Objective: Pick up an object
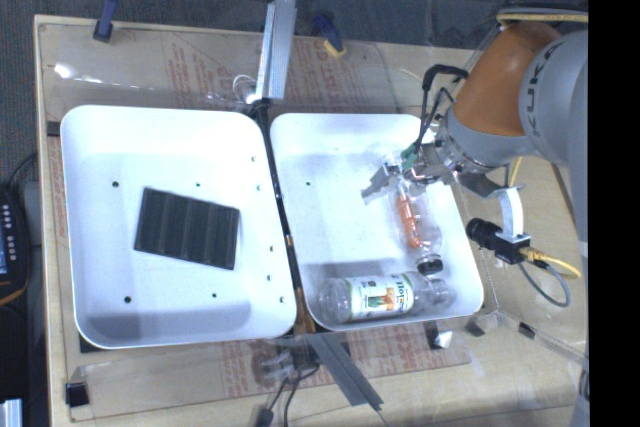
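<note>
Right now I have the arm (pixel 520 95) reaching in from the right, its orange band sitting above the far right corner of the right bin (pixel 300 215). The gripper (pixel 392 177) hangs over the middle-right part of that bin, toward the far side. I cannot tell from this angle whether it is spread or clenched; the metal parts blur into the white floor beneath them, and I see nothing clearly caught in it.

Just on the near side of the gripper lies a small clear bottle (pixel 415 225) with orange contents, pointing lengthwise from far to near, its dark cap toward the near end. Its far end sits just beside the gripper tip, though I cannot say whether they touch. Along the near wall of the same bin lies a larger clear bottle (pixel 385 298) on its side, running left to right, with a green and orange label around its middle. The small bottle's cap is near the larger one's right end.

Over in the left bin (pixel 90 145) a flat dark rectangular pad (pixel 188 228) with ribbed stripes rests on the floor, slightly turned, well apart from the gripper.
</note>
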`<state>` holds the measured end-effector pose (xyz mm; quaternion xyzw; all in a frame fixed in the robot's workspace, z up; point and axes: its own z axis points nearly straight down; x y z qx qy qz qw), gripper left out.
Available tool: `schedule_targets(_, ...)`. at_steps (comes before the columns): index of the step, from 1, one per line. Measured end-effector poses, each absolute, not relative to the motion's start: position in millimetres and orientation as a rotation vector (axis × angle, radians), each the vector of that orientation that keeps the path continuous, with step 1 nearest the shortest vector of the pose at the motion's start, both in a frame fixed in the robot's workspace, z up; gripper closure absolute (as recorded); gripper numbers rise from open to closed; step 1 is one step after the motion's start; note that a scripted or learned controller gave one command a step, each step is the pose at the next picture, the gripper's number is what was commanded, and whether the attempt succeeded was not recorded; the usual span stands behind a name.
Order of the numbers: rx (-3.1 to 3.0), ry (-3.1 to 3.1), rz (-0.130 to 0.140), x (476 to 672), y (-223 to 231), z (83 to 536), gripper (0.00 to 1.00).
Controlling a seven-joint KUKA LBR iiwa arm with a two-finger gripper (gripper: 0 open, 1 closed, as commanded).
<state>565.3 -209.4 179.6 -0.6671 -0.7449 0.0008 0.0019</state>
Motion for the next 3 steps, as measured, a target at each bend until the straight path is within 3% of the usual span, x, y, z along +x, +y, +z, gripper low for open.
schedule_targets(3,-1.895,-2.506,0.001,562.5,-209,187,0.0)
